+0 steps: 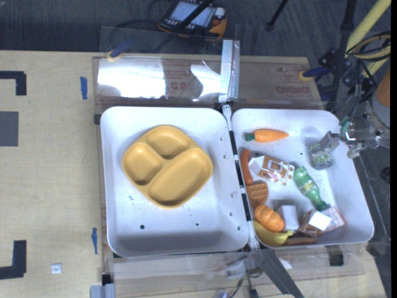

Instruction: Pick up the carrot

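The carrot [268, 135], orange with a green tip at its left end, lies on its side near the far edge of the right bin [347, 185]. My gripper [322, 152] hangs over the right part of that bin, to the right of the carrot and slightly nearer, apart from it. The arm comes in from the right edge of the camera view. Nothing shows between the gripper and the carrot except bare bin floor.
The left bin [124, 228] holds a yellow divided plate [167, 164]. In the right bin lie a sausage [246, 165], a printed packet [276, 169], a green bottle [308, 189], a waffle [258, 193], an orange fruit [268, 216], a banana [273, 235] and a small box [322, 221].
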### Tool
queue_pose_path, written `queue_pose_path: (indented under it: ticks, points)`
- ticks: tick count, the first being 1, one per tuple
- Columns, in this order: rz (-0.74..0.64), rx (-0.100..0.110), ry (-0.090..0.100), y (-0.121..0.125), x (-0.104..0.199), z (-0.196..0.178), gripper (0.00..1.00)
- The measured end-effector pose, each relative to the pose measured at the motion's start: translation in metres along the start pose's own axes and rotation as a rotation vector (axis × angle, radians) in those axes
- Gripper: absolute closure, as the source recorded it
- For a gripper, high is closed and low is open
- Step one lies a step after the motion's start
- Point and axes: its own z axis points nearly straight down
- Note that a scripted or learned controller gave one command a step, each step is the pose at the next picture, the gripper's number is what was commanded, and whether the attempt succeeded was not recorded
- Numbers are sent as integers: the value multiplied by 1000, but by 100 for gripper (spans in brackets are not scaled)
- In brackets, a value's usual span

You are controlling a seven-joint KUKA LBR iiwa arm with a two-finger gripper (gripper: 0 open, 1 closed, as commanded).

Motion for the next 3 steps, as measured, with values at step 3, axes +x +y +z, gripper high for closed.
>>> queue_pose_path:
  ticks: [3]
  points:
    - [-564,40,8,96,84,123,0]
